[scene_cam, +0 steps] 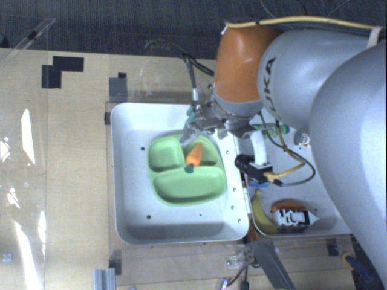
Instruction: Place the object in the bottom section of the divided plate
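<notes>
A green divided plate (181,186) lies in the left white bin (133,180), with two small sections at the top and one wide section at the bottom. A small orange carrot (194,155) with a green end sits tilted over the divider between the upper right section and the bottom section, green end lowest. My gripper (195,133) is directly above the carrot's upper end, at the plate's top edge. The carrot's top meets the gripper's tip, but whether it is gripped is unclear.
The right bin (320,222) holds a yellow banana (257,213) at its left wall and an orange, black and white object (291,214) beside it. A black and yellow cable piece (259,171) hangs off the arm over the wall between the bins.
</notes>
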Action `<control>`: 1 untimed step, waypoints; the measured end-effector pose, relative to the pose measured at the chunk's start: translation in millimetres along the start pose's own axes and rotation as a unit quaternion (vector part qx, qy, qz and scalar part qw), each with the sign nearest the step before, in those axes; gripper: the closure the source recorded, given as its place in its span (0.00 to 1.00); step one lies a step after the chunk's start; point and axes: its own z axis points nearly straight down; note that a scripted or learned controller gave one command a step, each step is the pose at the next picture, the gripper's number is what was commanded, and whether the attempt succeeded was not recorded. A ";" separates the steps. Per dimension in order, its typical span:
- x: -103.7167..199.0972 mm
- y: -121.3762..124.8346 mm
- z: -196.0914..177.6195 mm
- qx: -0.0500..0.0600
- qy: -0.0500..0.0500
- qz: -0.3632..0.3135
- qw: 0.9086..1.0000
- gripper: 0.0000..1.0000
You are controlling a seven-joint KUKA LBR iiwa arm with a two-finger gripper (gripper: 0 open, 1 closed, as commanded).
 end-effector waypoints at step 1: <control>-33.0 36.9 -179.2 -0.004 -0.001 -0.065 0.998 0.00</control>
